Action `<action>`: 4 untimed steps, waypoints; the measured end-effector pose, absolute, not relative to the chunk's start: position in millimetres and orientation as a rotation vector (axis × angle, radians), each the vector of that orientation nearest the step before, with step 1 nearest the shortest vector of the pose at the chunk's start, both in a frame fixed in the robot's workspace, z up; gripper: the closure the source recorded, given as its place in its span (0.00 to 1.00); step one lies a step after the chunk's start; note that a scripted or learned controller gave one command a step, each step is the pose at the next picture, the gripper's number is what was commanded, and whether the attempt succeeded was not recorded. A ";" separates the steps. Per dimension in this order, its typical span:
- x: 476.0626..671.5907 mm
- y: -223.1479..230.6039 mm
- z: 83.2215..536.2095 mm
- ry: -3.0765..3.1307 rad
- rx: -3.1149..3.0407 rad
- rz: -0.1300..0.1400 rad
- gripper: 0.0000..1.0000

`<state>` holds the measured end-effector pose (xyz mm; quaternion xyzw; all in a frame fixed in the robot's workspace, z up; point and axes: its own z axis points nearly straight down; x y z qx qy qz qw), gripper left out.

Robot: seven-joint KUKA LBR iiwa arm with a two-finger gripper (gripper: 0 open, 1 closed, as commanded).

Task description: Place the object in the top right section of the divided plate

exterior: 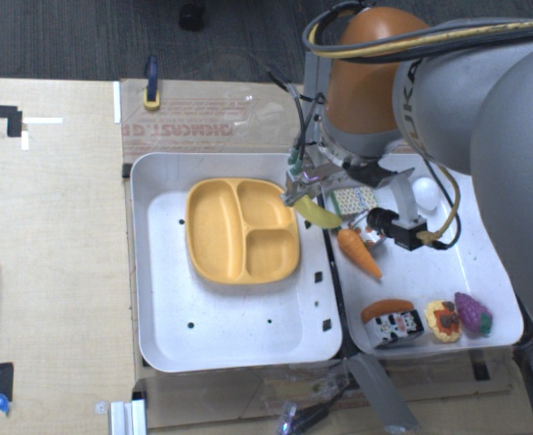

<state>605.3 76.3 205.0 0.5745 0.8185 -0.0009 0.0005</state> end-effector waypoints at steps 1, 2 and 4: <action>573.5 20.0 267.6 2.482 1.926 -0.004 1.00; 577.2 57.4 218.0 2.415 2.013 -0.007 1.00; 552.7 84.6 255.6 2.430 1.992 -0.004 0.00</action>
